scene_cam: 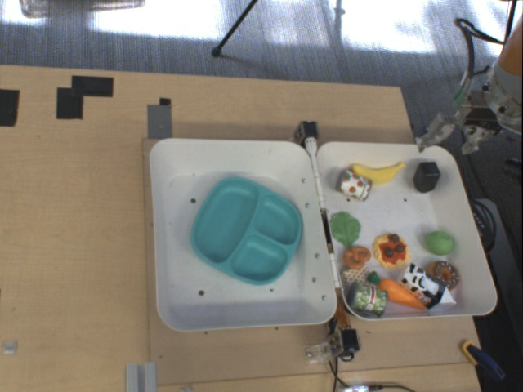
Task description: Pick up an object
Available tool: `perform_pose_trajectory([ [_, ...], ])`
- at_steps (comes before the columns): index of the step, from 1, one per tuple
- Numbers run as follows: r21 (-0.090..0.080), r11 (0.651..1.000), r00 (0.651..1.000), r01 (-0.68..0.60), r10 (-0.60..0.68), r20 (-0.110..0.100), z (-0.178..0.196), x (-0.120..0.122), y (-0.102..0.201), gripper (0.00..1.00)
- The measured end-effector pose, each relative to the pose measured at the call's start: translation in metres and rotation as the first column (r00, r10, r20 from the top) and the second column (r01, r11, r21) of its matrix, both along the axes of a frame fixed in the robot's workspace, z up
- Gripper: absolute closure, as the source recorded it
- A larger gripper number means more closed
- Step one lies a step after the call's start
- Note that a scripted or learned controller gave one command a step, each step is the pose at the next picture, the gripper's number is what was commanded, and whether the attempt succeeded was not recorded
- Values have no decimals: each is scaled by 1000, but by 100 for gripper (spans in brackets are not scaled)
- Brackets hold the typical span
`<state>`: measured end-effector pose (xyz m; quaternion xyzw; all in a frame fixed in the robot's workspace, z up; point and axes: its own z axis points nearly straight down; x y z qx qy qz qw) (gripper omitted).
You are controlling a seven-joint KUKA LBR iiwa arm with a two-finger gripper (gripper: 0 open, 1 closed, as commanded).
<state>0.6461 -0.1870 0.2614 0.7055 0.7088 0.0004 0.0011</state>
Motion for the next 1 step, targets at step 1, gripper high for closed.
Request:
perform_pose_trajectory([
  [1,2,1000,1000,0,0,-5,-147,22,-18,0],
])
